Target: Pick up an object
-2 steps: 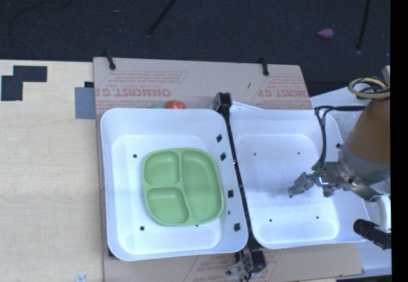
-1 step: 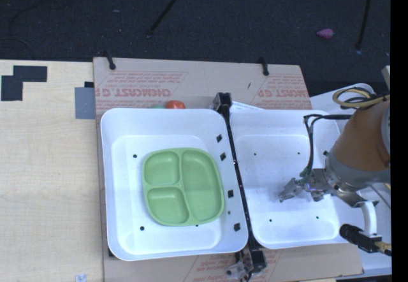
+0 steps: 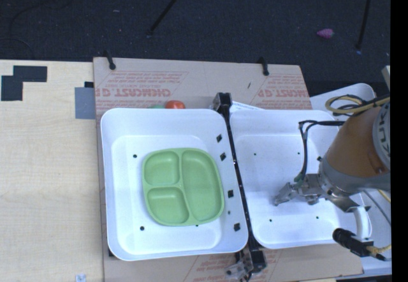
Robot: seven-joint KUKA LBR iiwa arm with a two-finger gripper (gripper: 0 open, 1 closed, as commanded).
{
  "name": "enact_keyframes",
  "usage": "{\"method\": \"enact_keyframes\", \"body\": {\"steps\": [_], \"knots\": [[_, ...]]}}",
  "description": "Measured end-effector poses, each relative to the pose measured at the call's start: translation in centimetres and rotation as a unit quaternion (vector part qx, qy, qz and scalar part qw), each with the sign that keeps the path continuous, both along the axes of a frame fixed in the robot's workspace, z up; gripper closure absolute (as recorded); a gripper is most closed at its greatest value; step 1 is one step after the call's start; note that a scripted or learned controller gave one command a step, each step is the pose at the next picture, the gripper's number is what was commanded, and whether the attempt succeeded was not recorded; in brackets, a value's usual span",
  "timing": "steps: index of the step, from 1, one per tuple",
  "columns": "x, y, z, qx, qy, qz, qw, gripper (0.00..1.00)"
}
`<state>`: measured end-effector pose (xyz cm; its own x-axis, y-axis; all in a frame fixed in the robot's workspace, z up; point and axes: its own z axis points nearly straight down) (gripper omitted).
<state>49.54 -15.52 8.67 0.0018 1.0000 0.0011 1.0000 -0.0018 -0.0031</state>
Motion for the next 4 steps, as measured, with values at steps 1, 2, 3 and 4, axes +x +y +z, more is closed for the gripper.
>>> {"method": "enact_keyframes", "body": {"steps": [1, 2, 3, 4], "knots": [[0.1, -0.1, 1.2, 0.0002, -0.001, -0.002, 1.0000, 1.00], [0.4, -1.1, 6.7, -0.0008, -0.002, -0.002, 1.0000, 1.00], [-0.1, -0.6, 11.3, -0.0005, -0.002, 0.001, 1.0000, 1.00], [0.8, 0.0, 16.4, -0.0007, -0.002, 0.002, 1.0000, 1.00]]}}
